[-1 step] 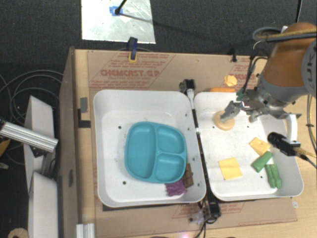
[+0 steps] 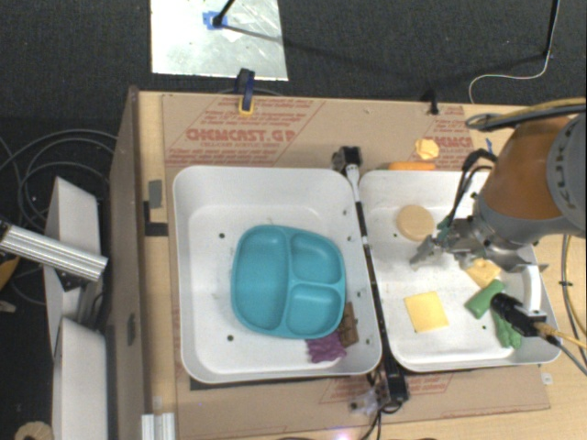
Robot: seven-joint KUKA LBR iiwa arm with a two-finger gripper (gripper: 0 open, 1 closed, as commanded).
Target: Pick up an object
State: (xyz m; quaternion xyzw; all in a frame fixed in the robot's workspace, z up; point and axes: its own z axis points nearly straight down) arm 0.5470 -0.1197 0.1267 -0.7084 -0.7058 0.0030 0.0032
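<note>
Nearest the camera, in the left bin [image 2: 197, 273]: a purple scrap [image 2: 323, 348] and a small brown piece [image 2: 349, 328] against the front wall, touching the near edge of a teal divided plate [image 2: 287, 280]. The plate fills most of the bin floor, three compartments, long axis running roughly left-front to right-back. In the right bin [image 2: 394, 333], front to back: a green piece [image 2: 483, 300], elongated, lying at a slant with its upper end toward the back right; another green bit [image 2: 509, 332] at the front right corner under black hardware; a flat yellow square [image 2: 426, 312] lying just left of the green piece, corners slightly turned from the bin walls; a pale yellow wedge [image 2: 482, 270] partly under the arm; a tan round disc [image 2: 415, 221] farther back. An orange item [image 2: 412, 165] sits at the back rim. End effector [image 2: 438, 242] low over the bin between disc and yellow square, fingers apart, nothing seen between them. The table [image 2: 266, 122] surface is cardboard beyond.
</note>
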